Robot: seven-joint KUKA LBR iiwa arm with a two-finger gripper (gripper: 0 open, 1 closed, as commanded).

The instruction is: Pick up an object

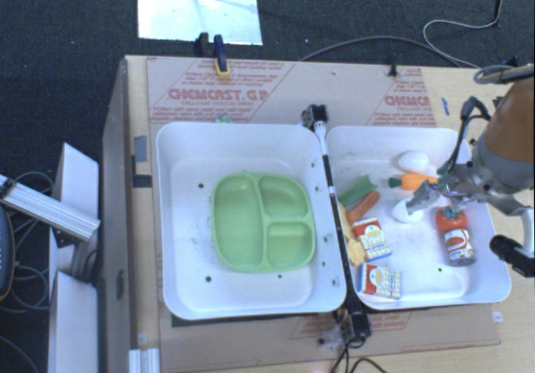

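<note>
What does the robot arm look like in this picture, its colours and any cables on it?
The arm enters from the right: an orange-brown band, then a grey wrist section below it. A thin dark cable loops beside the band, and a yellowish one crosses above. The claw is small, grey metal, too blurred for more detail.

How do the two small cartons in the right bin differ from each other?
The upper carton lies tilted, one end pointing up-left, close beside the red stick. The lower carton lies nearly level by the right bin's front wall, apart from other items. Both look alike: white with red and yellow print.
</note>
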